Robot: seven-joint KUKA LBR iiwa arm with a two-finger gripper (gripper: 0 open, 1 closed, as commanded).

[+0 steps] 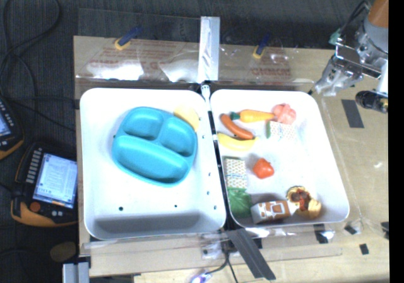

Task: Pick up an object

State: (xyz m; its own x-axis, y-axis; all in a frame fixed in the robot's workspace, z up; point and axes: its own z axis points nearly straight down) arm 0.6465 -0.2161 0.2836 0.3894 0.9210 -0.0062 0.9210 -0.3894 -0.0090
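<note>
there, gripper [329, 79] beyond toy food [263, 168]

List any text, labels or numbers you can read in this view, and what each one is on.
No text can be read.
Clear sheet behind the bins: reddish print, too blurred to read.
Handheld screen left of the bench: lines of text, too small.
Brown and white carton in the right bin: markings, unreadable.
Patterned packet by the divider: a pattern, no legible words.

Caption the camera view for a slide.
Robot hand hovers beyond the right bin of toy food; blue divided plate fills the left bin.
</note>
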